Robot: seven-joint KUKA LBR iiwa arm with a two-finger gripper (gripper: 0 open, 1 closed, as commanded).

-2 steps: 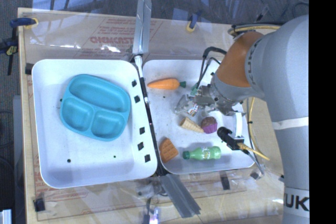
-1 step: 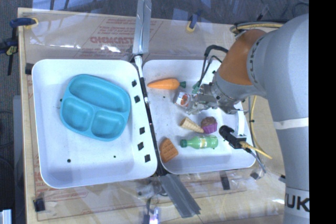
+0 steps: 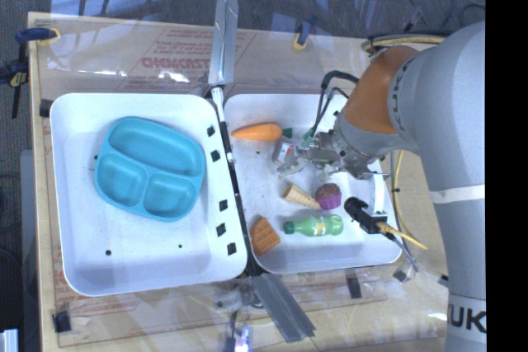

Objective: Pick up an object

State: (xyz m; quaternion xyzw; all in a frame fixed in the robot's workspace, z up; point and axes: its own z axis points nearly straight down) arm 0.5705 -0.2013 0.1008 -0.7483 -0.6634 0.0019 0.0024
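I am lowering my gripper [image 3: 290, 161] into the right bin [image 3: 272, 260], fingers parted and holding nothing, just beside the carrot [image 3: 257, 132], so the picking is not yet done.

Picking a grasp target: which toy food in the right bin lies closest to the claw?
The cone, just below the claw; carrot, bottle and waffle lie farther.

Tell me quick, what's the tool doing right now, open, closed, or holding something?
Tool: over the right bin, near the carrot; open or closed cannot be told.
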